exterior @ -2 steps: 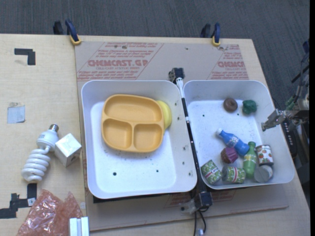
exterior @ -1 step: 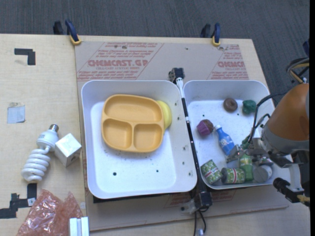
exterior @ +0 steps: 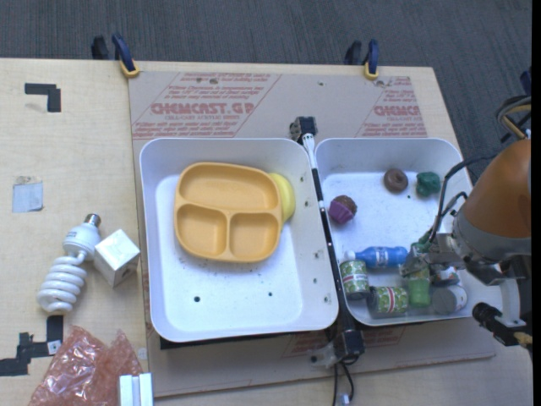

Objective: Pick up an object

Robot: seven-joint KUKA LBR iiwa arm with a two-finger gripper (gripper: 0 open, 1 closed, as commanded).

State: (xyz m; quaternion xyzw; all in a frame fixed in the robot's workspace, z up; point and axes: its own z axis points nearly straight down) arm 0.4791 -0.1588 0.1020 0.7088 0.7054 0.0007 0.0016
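The right bin [exterior: 372, 166] holds a purple ball [exterior: 342, 210], a brown round piece [exterior: 395, 179], a small green lump [exterior: 428, 183], a blue bottle [exterior: 380, 256] lying on its side, and a cluster of small jars and cans [exterior: 380, 299] along the near wall. My gripper [exterior: 425, 267] reaches into this bin's near right corner, low over a green can [exterior: 418, 293] and just right of the bottle's end. The orange band [exterior: 505, 194] of the arm rises above it. Nothing is visibly lifted off the bin floor.
The left bin [exterior: 169, 303] carries a yellow divided plate [exterior: 226, 211] with a yellow object [exterior: 286, 196] tucked behind its right edge. Left of the bins lie a spiral light bulb [exterior: 68, 265], a white cube [exterior: 117, 255] and a red mesh bag [exterior: 80, 369].
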